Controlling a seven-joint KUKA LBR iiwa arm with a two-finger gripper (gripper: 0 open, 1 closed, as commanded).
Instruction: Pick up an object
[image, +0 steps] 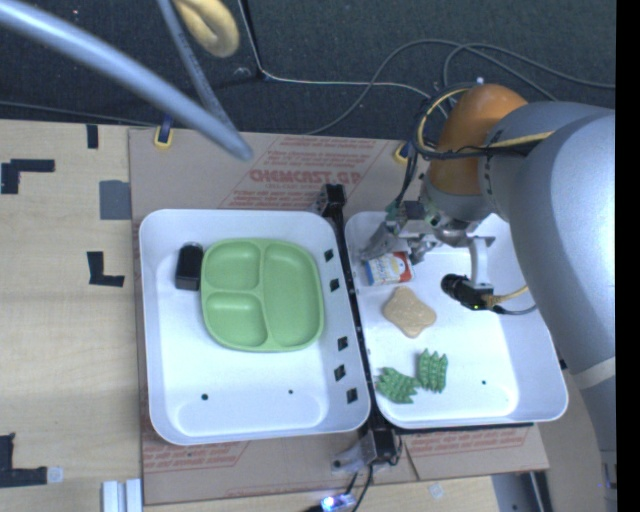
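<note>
The right bin holds a small red, white and blue carton near its back left corner. A tan bread-like piece lies just in front of the carton. Two green leafy toys sit toward the front. My gripper hangs low over the back left of this bin, directly above and behind the carton, with the orange band and grey arm rising behind it. The gripper's body hides the carton's far edge.
The left bin holds a green divided plate and a small black block at the plate's left. A black ridge separates the two bins. A cable loop with a black plug hangs off the wrist over the right bin.
</note>
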